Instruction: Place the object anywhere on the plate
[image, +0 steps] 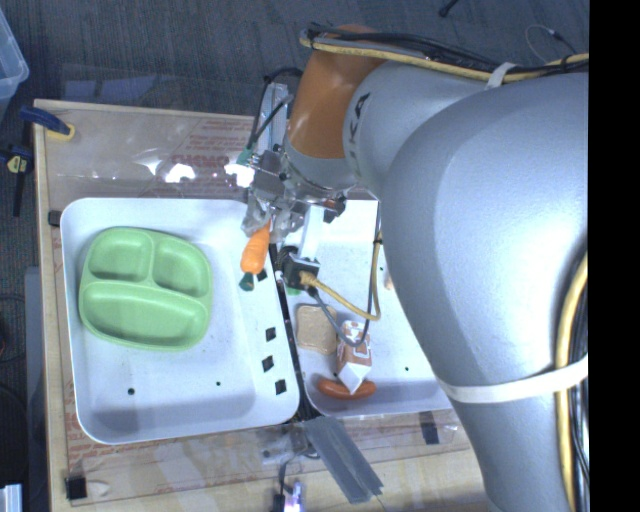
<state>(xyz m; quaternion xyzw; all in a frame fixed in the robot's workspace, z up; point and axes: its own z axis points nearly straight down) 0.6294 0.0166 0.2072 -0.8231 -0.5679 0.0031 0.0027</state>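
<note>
A green divided plate (145, 288) lies in the left part of the left bin (150, 410). An orange toy carrot (255, 253) with a green tip hangs just below my gripper (263, 222), its upper end between the fingers. The gripper is shut on it. Carrot and gripper hover over the right edge of the left bin, close to the wall between the two bins and a short way right of the plate. The grey arm with its orange band (325, 100) comes in from the upper right.
The right bin (400, 395) holds a slice of toast (314, 330), a small white and brown carton (353, 362) and a reddish sausage (345, 389) near its front edge. The arm's large grey body covers most of that bin.
</note>
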